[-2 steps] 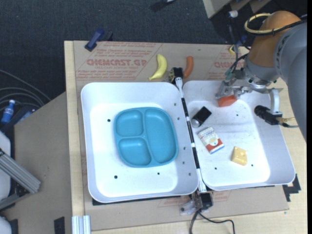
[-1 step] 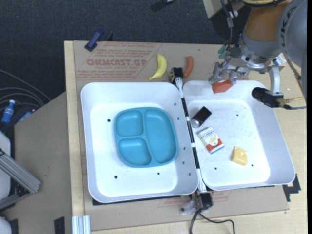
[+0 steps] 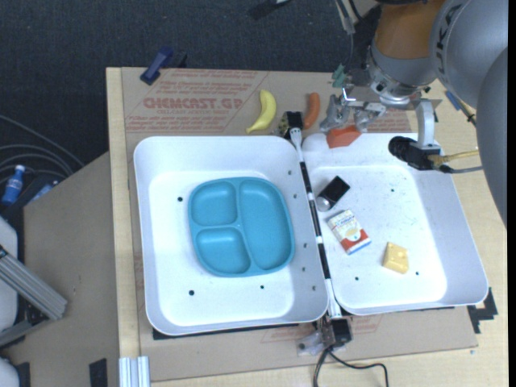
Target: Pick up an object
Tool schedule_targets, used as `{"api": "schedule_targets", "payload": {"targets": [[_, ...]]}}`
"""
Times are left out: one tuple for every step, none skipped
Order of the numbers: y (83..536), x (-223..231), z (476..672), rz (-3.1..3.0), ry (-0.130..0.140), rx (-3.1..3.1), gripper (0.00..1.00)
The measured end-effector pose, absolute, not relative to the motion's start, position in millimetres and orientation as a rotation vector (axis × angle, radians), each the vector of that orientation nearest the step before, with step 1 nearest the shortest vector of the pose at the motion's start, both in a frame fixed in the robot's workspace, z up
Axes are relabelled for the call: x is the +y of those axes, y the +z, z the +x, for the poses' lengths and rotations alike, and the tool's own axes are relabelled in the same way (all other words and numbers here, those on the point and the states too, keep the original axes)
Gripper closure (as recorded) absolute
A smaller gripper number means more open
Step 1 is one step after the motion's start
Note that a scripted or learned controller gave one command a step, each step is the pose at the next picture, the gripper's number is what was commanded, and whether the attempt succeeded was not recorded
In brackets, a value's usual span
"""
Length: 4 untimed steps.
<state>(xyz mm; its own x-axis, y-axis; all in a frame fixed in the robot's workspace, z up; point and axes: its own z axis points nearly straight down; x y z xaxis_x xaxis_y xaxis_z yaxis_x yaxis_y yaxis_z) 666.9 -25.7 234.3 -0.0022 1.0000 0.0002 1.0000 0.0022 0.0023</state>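
Left bin [image 3: 161,297]: blue divided tray [image 3: 240,224] takes the middle; a bare strip of floor runs around it on all sides.

Right bin [image 3: 451,240]: black block [image 3: 333,189], small carton [image 3: 349,231] and yellow wedge [image 3: 395,257] sit apart from one another, with open floor between. The right half is bare.

Back rim is crowded: the gripper [image 3: 352,118] hangs over an orange piece [image 3: 344,136], possibly touching it. Banana [image 3: 263,111] and carrot [image 3: 311,107] lie behind the bins.
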Motion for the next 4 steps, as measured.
{"api": "schedule_targets", "payload": {"targets": [[235,-30,606.1,2.224,-0.003,2.222,1.00],[264,-10,579.3,2.222,-0.002,2.224,1.00],[265,1,570.0,2.222,-0.002,2.225,1.00],[260,-8,558.4,2.224,-0.003,2.222,1.00]]}}
